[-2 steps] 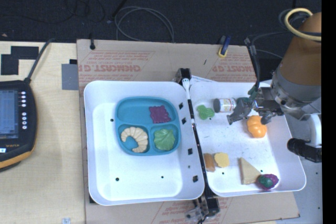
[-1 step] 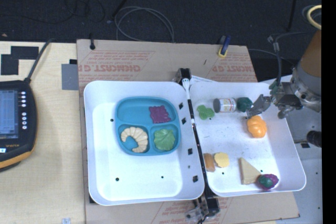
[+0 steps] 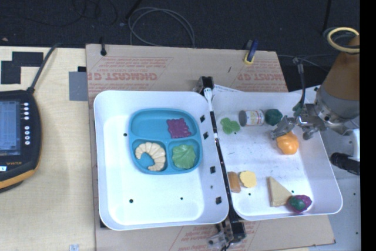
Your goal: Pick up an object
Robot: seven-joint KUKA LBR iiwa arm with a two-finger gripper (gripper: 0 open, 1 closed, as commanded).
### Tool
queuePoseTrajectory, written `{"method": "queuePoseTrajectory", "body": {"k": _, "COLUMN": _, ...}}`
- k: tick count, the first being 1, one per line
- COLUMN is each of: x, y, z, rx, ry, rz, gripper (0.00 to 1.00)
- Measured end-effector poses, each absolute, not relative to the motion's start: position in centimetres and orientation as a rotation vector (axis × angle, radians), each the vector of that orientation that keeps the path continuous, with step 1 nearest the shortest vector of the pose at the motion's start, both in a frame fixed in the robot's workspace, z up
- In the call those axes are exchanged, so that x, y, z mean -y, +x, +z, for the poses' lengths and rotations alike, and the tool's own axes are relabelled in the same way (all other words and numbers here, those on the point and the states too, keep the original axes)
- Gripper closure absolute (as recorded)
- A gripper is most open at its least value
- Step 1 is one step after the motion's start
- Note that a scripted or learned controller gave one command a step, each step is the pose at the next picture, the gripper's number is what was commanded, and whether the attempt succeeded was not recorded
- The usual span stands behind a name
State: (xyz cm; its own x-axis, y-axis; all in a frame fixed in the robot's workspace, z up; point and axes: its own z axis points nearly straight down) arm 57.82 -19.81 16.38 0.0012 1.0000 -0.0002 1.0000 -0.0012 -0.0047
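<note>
My gripper point(image 3: 295, 130) hangs at the right side of the right bin point(image 3: 317, 173), its fingers spread open. An orange round fruit point(image 3: 287, 144) lies on the bin floor just below and slightly left of the fingertips, apart from them as far as I can tell. Nothing sits between the fingers. Close by to the left are a dark green ball point(image 3: 273, 117) and a small lying bottle point(image 3: 254, 118). The grey arm with its orange band point(image 3: 343, 76) rises at the right edge.
The right bin also holds a light green piece point(image 3: 229, 125), a brown slice point(image 3: 234, 181), a yellow disc point(image 3: 248, 178), a cheese wedge point(image 3: 278, 191) and purple grapes point(image 3: 299, 203). In the left bin point(image 3: 111, 185) stands a blue divided plate point(image 3: 141, 126) with food. A teach pendant point(image 3: 14, 138) lies far left.
</note>
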Motion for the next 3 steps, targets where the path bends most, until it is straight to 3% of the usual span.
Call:
{"method": "queuePoseTrajectory", "body": {"k": 1, "x": 21.3, "y": 58.4, "z": 8.3, "rx": 2.219, "ry": -2.217, "rz": 0.005, "gripper": 0.00}}
{"method": "queuePoseTrajectory", "body": {"k": 2, "x": 21.4, "y": 58.5, "z": 9.8, "rx": 2.215, "ry": -2.225, "rz": 0.001, "gripper": 1.00}}
{"method": "queuePoseTrajectory", "body": {"k": 3, "x": 12.5, "y": 62.6, "z": 8.6, "rx": 2.215, "ry": -2.205, "rz": 0.027, "gripper": 1.00}}
